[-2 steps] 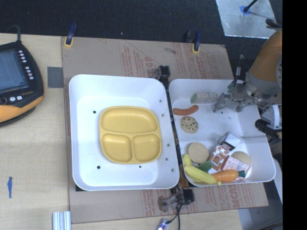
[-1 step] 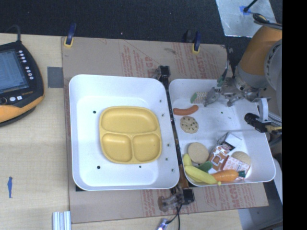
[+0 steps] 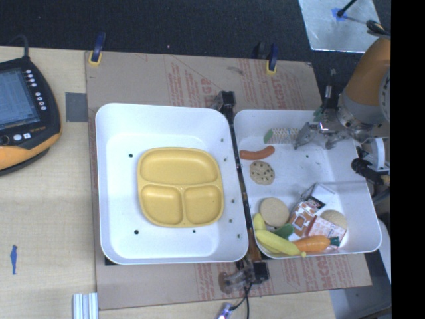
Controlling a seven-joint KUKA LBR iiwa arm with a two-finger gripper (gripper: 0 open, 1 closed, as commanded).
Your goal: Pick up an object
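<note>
Hovering at the right bin's (image 3: 372, 198) two o'clock corner, the gripper (image 3: 317, 137) is spreading its fingers over bare floor, pinching nothing. Candidate objects are lying toward nine o'clock: sausage (image 3: 256, 153), cookie (image 3: 261, 172). Descending squarely over one, clear of neighbours, is advisable.

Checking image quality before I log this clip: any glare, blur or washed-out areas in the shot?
Camera view: the left bin is bright and nearly washed out around the yellow tray; the gripper is soft and hard to read; the food in the right bin is fairly sharp, the cookie included; shadows are weak; the floor at the top is dark.
</note>
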